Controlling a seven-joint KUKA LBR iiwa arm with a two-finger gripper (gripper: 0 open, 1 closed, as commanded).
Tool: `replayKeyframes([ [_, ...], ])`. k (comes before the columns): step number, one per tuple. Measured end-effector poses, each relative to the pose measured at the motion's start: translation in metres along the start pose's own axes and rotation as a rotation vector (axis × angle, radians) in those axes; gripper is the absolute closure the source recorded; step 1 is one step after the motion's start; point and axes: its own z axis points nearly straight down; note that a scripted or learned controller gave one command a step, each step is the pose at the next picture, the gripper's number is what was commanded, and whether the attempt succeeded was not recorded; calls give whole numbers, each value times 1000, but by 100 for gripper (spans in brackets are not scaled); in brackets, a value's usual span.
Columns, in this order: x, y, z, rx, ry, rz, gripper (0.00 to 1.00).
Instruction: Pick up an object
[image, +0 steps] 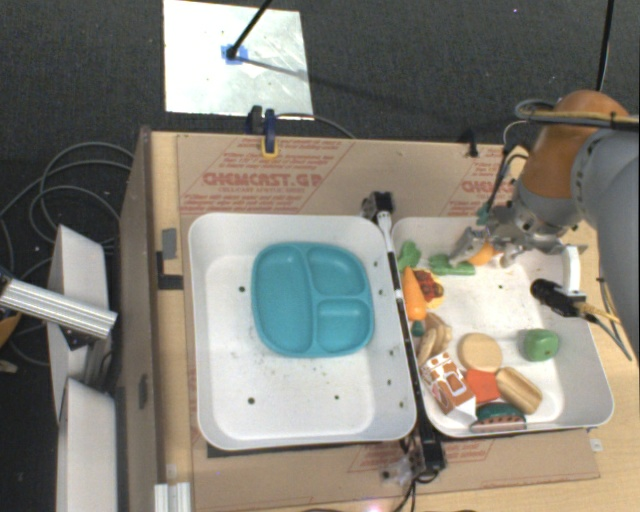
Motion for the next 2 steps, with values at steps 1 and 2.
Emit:
replayKeyframes([
  [1,2,1,-10,-1,5,-2,100],
  [2,77,3,-53,-21,6,-12,100],
])
